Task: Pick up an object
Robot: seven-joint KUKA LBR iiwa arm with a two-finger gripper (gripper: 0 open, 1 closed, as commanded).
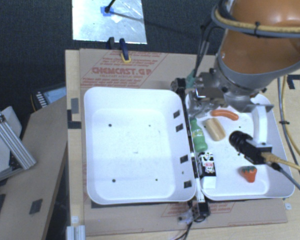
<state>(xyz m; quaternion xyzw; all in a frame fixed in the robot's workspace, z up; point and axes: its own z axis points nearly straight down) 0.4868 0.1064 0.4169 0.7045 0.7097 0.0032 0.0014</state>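
the gripper (202, 95), its state impossible to tell, hung at the right bin's (277, 176) far left above a sausage (225, 114), probably light, smooth and best pinched mid-length.

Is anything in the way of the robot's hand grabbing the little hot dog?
Nothing visible lies between them. The gripper hangs over the right bin's far-left corner, and the hot dog lies just beside it on bare bin floor. The bread-coloured piece sits nearer the camera, apart.
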